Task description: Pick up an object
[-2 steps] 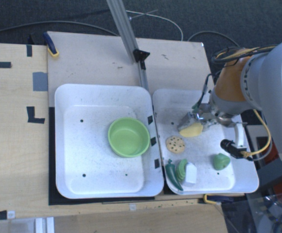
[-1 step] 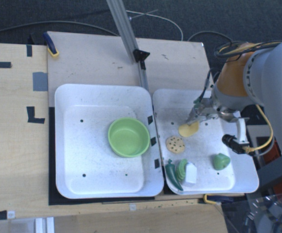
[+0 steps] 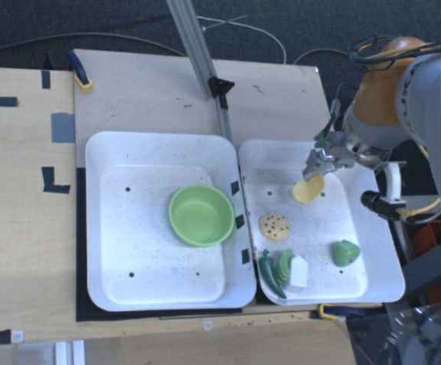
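Risk: the yellow piece [image 3: 308, 190] could slip free if the grip is only on its upper edge; it looks thin and tilted. Pincer [image 3: 317, 169] pinches the yellow piece, which hangs at its 7 o'clock, over the right bin [image 3: 372, 280]. Cookie [image 3: 274, 226] lies near, at 7 o'clock below.

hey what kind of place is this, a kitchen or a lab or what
Most likely a robotics lab: a grey arm's gripper works over two white bins on a taped wooden bench, among toy items like a green bowl.
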Controlling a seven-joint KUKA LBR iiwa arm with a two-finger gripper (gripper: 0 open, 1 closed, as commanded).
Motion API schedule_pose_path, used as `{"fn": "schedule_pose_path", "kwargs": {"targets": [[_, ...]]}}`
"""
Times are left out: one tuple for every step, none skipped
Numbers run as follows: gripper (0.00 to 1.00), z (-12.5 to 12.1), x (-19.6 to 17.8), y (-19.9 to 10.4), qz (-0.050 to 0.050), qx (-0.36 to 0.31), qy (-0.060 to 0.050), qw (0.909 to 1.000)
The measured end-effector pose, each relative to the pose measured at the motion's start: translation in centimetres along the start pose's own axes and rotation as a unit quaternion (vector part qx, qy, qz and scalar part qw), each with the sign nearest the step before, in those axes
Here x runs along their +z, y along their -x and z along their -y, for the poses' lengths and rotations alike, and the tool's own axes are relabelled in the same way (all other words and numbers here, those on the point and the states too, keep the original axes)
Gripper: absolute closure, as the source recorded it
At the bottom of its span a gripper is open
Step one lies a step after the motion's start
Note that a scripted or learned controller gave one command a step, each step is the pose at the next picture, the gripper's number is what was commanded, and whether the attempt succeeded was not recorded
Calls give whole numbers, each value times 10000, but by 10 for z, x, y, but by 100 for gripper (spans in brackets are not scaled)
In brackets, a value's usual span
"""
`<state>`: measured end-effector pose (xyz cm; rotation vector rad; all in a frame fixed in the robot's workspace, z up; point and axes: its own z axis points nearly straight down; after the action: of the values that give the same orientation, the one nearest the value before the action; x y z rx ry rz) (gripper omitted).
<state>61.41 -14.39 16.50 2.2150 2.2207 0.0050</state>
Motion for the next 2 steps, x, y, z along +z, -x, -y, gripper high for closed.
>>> {"fn": "schedule_pose_path", "kwargs": {"targets": [[100,-3,-50,9,2,2,-8,10000],[100,5,-103,6,-2,4,-12,10000]]}}
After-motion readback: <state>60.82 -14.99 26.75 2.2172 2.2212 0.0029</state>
